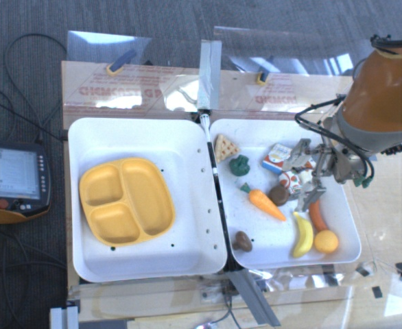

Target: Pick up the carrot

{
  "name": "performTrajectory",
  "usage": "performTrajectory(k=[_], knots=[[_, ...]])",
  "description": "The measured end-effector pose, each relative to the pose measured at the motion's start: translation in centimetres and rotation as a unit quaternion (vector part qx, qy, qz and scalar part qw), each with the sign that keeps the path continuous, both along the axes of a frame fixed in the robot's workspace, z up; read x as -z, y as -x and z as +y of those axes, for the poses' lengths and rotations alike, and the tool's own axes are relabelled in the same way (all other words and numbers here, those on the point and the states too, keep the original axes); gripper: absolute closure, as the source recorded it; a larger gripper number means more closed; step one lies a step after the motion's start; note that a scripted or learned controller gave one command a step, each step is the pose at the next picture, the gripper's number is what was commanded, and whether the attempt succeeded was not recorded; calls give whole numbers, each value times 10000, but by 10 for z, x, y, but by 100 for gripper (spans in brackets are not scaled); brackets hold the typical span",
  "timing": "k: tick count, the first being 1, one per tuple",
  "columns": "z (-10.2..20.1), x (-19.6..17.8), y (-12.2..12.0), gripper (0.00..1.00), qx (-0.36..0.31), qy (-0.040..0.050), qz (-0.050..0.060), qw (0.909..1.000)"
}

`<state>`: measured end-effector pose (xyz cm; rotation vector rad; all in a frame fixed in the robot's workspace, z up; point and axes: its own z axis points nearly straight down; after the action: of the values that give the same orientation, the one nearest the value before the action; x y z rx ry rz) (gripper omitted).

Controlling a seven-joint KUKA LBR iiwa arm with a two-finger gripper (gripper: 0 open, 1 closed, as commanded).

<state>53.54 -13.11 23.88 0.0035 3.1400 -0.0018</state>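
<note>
Over the right bin (352, 252), the arm (379, 94) comes in from the right edge, its orange band high above the wrist and the wrist bent down toward the bin's middle. Its hand (309, 173) hangs among the toys, just above a small red-and-white thing (291, 181); the two fingers stand apart, one up by the blue-and-white carton (278, 157) and one lower, near the top of the banana (302, 235). Nothing sits between them.

Just left of the hand lies the carrot (265, 203), flat on the bin floor and apart from the fingers. Its long axis runs on a slant: the green leafy end points up and to the left, toward the divider between the bins, and the orange tip points down and to the right, toward the banana.

Close around it, a brown lump (278, 195) touches or nearly touches the carrot's right side, between carrot and hand. A green broccoli piece (239, 164) sits above the leafy end, with a wedge of sandwich (225, 147) beyond it. Lower right, a red-orange sausage shape (317, 216) lies beside the banana, and an orange (326, 242) rests next to both. Another brown piece (242, 241) lies alone near the bin's lower left corner.

On the counter's other side, the left bin (91, 266) holds a yellow divided plate (125, 201).
</note>
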Motion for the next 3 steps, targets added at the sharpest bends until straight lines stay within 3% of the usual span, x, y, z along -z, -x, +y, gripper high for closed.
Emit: performTrajectory(k=[1, 2, 3], knots=[[21, 147, -19, 0, -1173, 18, -51, 9931], [36, 147, 16, 0, -1189, 25, -93, 9929], [20, 148, -14, 0, 1966, -20, -50, 9805]])
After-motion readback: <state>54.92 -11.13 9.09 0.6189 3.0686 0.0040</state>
